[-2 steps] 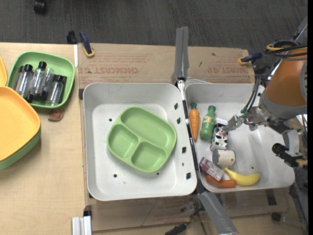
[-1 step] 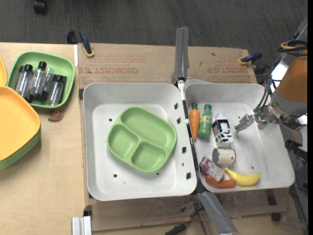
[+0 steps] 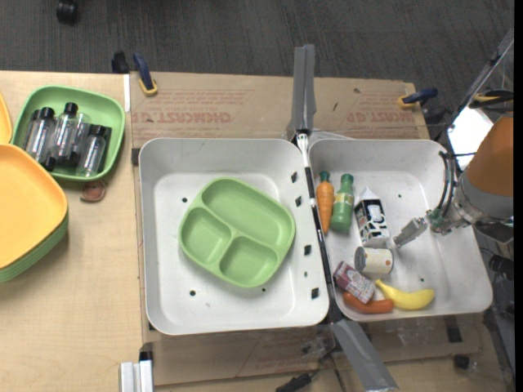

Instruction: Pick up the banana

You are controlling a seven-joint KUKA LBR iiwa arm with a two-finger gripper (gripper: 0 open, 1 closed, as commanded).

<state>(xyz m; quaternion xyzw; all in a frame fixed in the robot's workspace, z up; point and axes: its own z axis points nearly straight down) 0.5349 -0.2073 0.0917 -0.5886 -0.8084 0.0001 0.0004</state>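
Note:
The yellow banana (image 3: 406, 297) lies flat near the front edge of the right bin (image 3: 458, 288), its left end beside a red item (image 3: 368, 305). My gripper (image 3: 411, 230) hangs in the same bin, reaching in from the right, above and slightly right of the banana. A clear gap separates it from the banana, and it sits just right of a white cup (image 3: 374, 260). Nothing can be seen held in it.
The right bin also holds a carrot (image 3: 325, 202), a green bottle (image 3: 343, 202), a black-and-white carton (image 3: 373, 219) and a pink packet (image 3: 354, 282). A green divided plate (image 3: 237, 231) lies in the left bin. A green tray of bottles (image 3: 69, 133) and yellow plates (image 3: 24, 211) sit far left.

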